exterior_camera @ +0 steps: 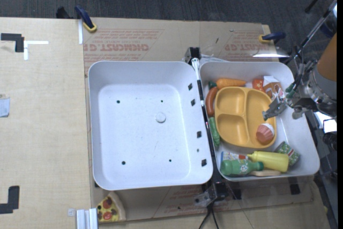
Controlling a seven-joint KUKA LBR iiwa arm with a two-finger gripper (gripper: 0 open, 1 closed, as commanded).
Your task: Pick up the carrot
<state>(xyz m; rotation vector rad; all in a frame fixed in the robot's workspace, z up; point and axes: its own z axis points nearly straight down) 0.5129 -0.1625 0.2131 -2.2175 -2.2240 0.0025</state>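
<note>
Carrot: slim orange plastic carrot (230, 82), lying in the right white bin (308, 139) near its far wall, just beyond the rim of the yellow divided plastic plate (241, 115).
Tool: two-finger metal tool (274, 109) hangs over the plate's right edge; whether its fingers are apart or together I cannot tell, and nothing shows between them.
Beside the tool: a small red-and-white rounded toy (265, 133) sits in the plate just below it.
Key relation: the carrot lies up and to the left of the tool in the view, across the plate; its long axis runs roughly left-right along the far wall.
Next move, as I judge it: travel across the plate, then close across the carrot's short width.
Farther out: a yellow squeeze bottle (270, 160) and a green bottle (239, 168) lie along the near wall.
</note>
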